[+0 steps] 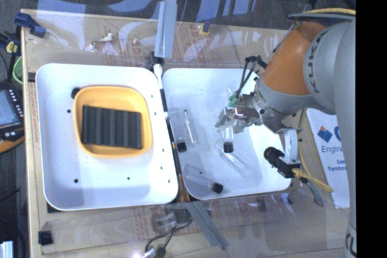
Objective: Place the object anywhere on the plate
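The arm (314, 63) is cut off at three o'clock; the handheld controller (8, 115) is cut at nine o'clock.

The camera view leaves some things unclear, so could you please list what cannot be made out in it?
- The hand in the camera view: too small and cluttered against the right bin to show whether it grips anything.
- The clear objects in the right bin: transparent, so their outlines blur into the white floor.
- The dark ridged item on the yellow plate: too coarse to identify.
- The arm: cut off by the right edge.
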